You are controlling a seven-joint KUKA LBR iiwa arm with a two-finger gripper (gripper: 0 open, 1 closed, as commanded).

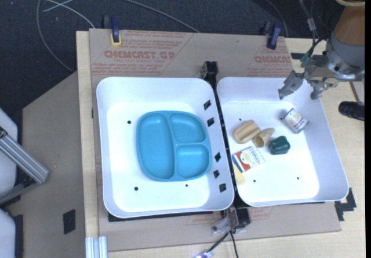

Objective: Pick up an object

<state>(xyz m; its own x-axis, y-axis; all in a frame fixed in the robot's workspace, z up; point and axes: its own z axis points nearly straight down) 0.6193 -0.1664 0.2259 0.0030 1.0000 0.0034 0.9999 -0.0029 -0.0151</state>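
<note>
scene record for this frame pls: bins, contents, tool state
left bin: shallow white bin holding a blue three-compartment plastic tray
right bin: shallow white bin holding a tan wooden block, a dark green rounded lump, a small silver can lying on its side, a red, white and blue flat card
tool: open, above the right bin's far edge, holding nothing
base: brown board under both bins

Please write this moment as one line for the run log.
gripper: open, holds nothing, above right bin far edge | objects in right bin: untouched | blue tray: left bin
</note>
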